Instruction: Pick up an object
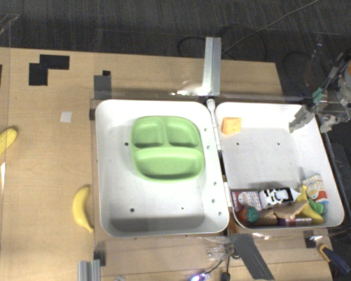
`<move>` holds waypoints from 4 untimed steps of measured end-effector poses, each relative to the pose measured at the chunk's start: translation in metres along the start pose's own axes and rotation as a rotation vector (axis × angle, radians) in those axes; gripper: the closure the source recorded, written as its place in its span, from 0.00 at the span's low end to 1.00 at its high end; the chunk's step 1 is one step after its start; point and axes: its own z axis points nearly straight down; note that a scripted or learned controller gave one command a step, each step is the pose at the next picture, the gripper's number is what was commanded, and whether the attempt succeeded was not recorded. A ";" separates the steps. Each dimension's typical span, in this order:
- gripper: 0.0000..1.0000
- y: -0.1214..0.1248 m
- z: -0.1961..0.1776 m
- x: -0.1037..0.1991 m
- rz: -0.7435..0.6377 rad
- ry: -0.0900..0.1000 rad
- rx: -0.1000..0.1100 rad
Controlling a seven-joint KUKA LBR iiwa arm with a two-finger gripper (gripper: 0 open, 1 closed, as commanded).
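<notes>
In the right bin [281, 157], a small orange-yellow block [231, 125] lies at the far left corner. A pile of toy groceries sits along the near edge: a dark red and white carton [262, 198], a yellow piece [305, 195] and several small colourful items [316, 206]. My gripper [312, 122] hangs over the bin's far right corner, open, with nothing between its fingers. It is well apart from the block and the pile.
The left bin [114, 215] holds a green divided plate [167, 147]. On the bench to the left lie a toy banana [82, 208] and a yellow corn cob [1, 145]. A metal post [213, 63] stands behind the bins.
</notes>
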 end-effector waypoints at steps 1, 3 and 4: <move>1.00 0.001 -0.007 0.000 -0.004 0.002 0.001; 0.00 0.081 0.045 0.024 0.037 -0.002 -0.010; 0.00 0.081 0.024 0.036 -0.062 -0.004 -0.011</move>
